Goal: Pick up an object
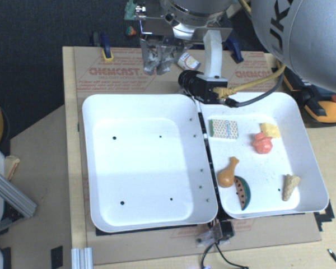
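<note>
My gripper (157, 59) hangs high over the back edge of the bench, behind the left bin (95, 116). A small white thing (189, 61) shows just to its right; whether it is held is unclear. The right bin (302, 122) holds several small objects. A patterned green and white pad (224, 129) lies near its back left. A yellow block (270, 130) touches a pink lump (262, 144). An orange gourd (228, 174) sits beside a watermelon slice (242, 193). A beige piece (290, 186) lies at the front right.
Blue clamps (106, 45) (236, 50) hold the cardboard base at the back. The arm's large grey body (302, 32) fills the upper right, above the right bin's back corner. A metal rail (11, 195) lies off the bench at the left.
</note>
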{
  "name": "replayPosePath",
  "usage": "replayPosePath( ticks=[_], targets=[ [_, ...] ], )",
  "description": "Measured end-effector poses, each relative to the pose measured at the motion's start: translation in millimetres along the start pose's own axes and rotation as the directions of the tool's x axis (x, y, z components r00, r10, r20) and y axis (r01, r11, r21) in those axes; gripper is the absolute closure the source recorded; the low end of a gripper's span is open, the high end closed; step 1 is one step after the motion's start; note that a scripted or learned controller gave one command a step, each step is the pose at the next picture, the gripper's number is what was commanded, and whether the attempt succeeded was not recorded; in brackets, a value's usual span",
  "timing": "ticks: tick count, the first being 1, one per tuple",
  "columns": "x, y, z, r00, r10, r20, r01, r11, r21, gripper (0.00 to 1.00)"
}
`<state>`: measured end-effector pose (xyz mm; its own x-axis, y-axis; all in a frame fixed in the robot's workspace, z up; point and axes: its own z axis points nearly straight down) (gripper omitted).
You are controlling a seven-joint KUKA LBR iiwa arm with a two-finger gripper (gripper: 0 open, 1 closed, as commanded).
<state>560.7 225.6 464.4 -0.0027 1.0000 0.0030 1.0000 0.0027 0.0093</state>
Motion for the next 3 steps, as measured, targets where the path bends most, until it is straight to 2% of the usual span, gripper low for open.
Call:
replayPosePath(
  ticks=[1,2,3],
  targets=[
    [-2,-36,85,1.000,0.002,0.007,-0.003,1.000,0.020,1.00],
    [-1,36,-18,1.000,0.004,-0.001,-0.004,1.000,-0.006,1.00],
    [-1,-14,82,1.000,0.002,0.007,-0.002,1.000,0.022,1.00]
  ],
)
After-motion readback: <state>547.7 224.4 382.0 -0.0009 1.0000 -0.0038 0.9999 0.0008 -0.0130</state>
